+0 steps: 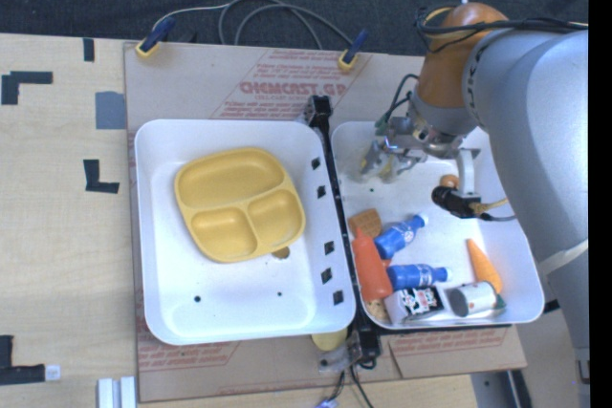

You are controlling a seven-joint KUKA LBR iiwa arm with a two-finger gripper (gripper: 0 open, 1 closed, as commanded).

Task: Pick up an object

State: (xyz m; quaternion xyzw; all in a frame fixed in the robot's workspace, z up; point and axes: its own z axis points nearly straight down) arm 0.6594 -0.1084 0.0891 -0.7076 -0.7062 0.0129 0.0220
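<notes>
Pincer (390, 158), grip state can't tell, hangs at bare far end of right bin (509, 239). 1 risk: closes on nothing, since blue bottle (399, 235) lies apart.

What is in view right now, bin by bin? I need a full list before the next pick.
left bin: one, white, left side of the bench
divided plate: one, yellow, in the left bin
right bin: one, white, beside the left bin
brown piece: one, brown, right bin, near its left wall
small bottle: one, blue, middle of the right bin
long packet: one, orange-red, along the right bin's left wall
capped bottle: one, blue and white, near part of the right bin
dark pack: one, black and white, right bin's near edge
cylinder: one, grey, right bin's near edge
carrot shape: one, orange, right bin's right side
gripper: one, metal, over the right bin's far end
arm: one, grey with an orange band, from the right
</notes>
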